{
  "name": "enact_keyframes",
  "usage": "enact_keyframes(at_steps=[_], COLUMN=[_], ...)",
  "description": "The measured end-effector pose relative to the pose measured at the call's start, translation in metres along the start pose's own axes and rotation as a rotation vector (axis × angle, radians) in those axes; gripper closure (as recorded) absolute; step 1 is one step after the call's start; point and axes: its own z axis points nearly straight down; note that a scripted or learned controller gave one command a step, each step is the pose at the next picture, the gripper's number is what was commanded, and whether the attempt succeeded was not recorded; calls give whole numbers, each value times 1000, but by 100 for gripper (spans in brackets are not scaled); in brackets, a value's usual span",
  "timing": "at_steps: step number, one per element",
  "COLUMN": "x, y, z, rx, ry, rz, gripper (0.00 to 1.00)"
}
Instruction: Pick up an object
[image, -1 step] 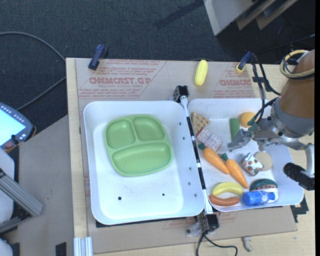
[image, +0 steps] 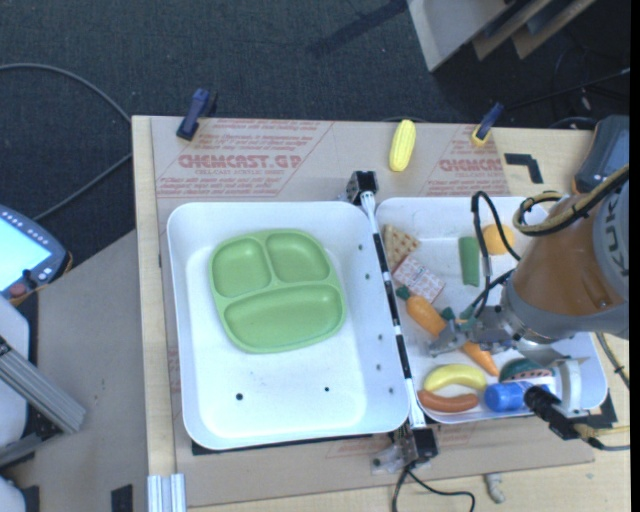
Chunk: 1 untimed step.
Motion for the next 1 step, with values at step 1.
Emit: enact_keyframes(at_steps=[1], x=[0], y=[0], z=[-10], rx=[-1], ry=[-1], rz=[1], gripper=[100])
